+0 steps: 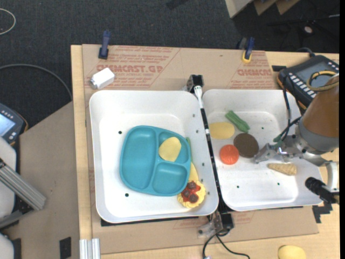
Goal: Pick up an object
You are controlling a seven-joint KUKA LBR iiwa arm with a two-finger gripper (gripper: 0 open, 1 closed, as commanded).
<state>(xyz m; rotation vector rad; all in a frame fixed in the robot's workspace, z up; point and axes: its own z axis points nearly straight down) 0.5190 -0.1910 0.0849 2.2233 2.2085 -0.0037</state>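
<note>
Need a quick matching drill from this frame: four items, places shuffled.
Things:
1. yellow piece
2. orange ball
3. green piece
4. white block

Places:
A. cardboard outside the bins, far left
B. right bin, beside the brown disc
C. on the blue tray, left bin
D. right bin, far side

Pairs: 1-C, 2-B, 3-D, 4-A

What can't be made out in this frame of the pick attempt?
- Gripper: too small and blurred in the camera view to tell whether it grips anything.
- Arm: cut off by the right edge.
- Yellow item beside the blue tray: partly under the tray rim, identity unclear.
</note>
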